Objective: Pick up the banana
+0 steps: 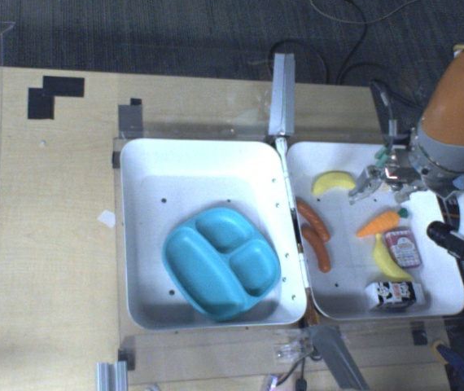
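A curved yellow banana (334, 182) lies near the back left of the right bin (342, 287). My gripper (384, 184) hangs just to its right, above the bin floor, open with nothing between its fingers. A second yellow banana-like piece (385, 261) lies toward the front right, partly under a small red packet (401, 248). The arm's orange band (460, 96) shows at the right edge.
An orange carrot (378, 222) lies just in front of the gripper. Two brown sausages (315, 233) lie along the right bin's left wall. A small black-and-white carton (395, 294) sits at the front right. The left bin (146, 177) holds a blue divided plate (220, 261).
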You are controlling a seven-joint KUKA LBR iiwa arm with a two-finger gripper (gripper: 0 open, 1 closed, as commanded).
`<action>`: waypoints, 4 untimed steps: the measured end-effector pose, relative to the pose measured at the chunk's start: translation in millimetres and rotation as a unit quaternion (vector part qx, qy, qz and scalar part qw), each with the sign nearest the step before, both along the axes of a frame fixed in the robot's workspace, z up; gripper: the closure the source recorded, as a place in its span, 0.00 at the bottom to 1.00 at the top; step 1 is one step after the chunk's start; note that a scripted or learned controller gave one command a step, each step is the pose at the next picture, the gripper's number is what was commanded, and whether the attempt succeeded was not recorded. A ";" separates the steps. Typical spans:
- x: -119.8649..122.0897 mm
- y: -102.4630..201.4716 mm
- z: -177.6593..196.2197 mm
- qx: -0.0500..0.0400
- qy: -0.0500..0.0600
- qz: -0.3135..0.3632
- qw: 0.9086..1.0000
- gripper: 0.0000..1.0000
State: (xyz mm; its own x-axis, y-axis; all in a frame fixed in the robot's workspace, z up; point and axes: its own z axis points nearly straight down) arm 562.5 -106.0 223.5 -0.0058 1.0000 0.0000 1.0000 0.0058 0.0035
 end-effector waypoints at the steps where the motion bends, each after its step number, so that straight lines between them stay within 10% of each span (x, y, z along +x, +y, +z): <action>1: -12.1 -11.2 -64.0 0.000 0.000 -0.079 0.997 0.00; 2: -55.3 -29.0 -134.0 -0.001 -0.005 0.016 1.000 0.00; 3: -51.9 -27.1 -121.7 0.000 -0.009 0.018 1.000 1.00; 4: -69.4 7.2 -132.5 -0.005 -0.009 0.082 0.997 1.00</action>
